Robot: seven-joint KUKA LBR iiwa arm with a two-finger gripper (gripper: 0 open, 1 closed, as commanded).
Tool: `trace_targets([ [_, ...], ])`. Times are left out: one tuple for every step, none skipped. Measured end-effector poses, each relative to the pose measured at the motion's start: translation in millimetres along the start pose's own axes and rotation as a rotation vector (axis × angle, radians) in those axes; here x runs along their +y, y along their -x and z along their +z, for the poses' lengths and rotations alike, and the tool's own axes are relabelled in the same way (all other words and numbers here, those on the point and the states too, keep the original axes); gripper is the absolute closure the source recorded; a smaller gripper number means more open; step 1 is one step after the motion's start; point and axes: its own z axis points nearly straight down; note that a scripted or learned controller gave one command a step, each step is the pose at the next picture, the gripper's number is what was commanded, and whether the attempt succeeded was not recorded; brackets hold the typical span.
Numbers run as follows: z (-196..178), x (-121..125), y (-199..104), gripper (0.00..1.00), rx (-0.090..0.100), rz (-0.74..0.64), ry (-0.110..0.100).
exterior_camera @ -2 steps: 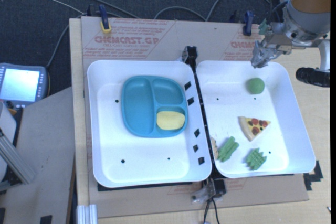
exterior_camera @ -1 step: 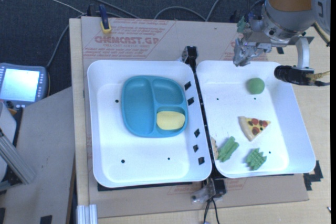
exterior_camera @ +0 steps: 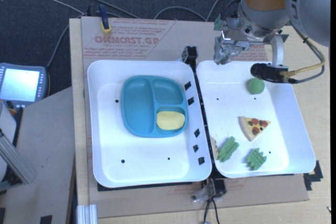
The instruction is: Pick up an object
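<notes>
1. The gripper [exterior_camera: 224, 55] hangs at twelve o'clock over the right bin [exterior_camera: 299, 113], above its far-left corner; whether it's clenched or released, I cannot tell.
2. Nothing sits beneath it. Candidates: green ball [exterior_camera: 255, 86] at four o'clock from the gripper, pizza slice [exterior_camera: 253, 127] near the bin's centre, and two green pieces [exterior_camera: 228, 149] [exterior_camera: 255, 159] at six.
3. The left bin [exterior_camera: 105, 165] holds a blue tray [exterior_camera: 144, 105] with a yellow item [exterior_camera: 170, 120] in its five o'clock compartment.
4. Risks, I'd judge: the ball rolls off on contact, and the flat pizza slips a pinch.
</notes>
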Motion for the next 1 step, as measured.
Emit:
trace_targets([
  [23.7,2.5,-54.3,1.0,0.0,0.0,-0.003],
])
